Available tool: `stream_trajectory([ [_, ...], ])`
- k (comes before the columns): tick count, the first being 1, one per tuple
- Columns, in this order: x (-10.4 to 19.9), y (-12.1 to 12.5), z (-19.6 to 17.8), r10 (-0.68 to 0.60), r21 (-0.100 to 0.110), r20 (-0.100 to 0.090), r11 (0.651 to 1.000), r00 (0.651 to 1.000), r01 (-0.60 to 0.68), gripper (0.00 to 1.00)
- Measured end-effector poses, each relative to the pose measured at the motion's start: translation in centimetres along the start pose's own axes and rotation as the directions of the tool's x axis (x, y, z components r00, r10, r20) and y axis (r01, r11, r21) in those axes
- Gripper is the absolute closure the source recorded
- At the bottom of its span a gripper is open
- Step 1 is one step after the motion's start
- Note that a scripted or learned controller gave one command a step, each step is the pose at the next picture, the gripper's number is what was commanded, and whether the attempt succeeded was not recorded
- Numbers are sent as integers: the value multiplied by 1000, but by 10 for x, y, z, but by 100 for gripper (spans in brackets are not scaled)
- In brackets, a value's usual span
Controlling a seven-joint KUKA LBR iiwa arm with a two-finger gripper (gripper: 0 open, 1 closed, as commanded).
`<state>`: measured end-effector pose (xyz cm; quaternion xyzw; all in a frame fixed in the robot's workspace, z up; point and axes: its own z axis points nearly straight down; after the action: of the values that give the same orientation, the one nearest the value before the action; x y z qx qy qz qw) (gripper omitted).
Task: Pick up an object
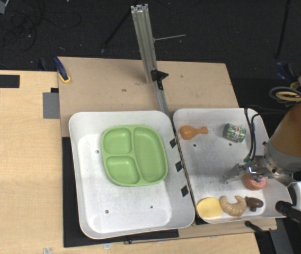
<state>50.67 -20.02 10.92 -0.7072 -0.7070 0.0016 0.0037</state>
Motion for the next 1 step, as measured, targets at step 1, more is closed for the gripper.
stream_trajectory([
  [1,-2,0,-12,4,-3,2,1000,1000,-4,100],
])
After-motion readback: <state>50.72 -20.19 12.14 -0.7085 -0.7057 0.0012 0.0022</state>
